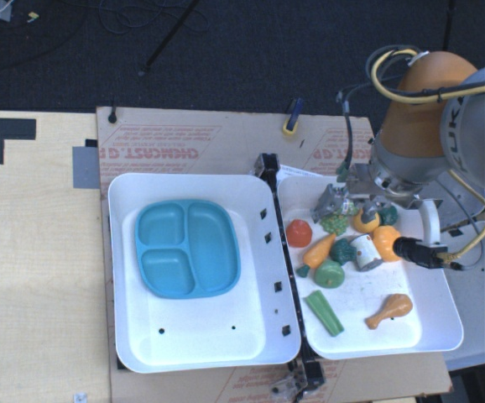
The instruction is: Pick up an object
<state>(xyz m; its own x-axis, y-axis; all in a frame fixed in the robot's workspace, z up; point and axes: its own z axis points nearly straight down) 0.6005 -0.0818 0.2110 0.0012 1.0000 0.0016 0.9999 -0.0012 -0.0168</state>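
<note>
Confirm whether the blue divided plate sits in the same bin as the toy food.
No. The blue divided plate lies in the left bin, while the toy carrot and chicken drumstick lie in the right bin.

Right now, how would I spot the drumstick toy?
Look in the right white bin, at its near right part. The tan drumstick lies alone there, right of the green stick; it is the one brown, club-shaped piece.

You see two white bins [125, 225]; the left holds one blue divided plate [187, 248], while the right holds roughly nine toy foods [324, 312], some clustered indistinctly.
</note>
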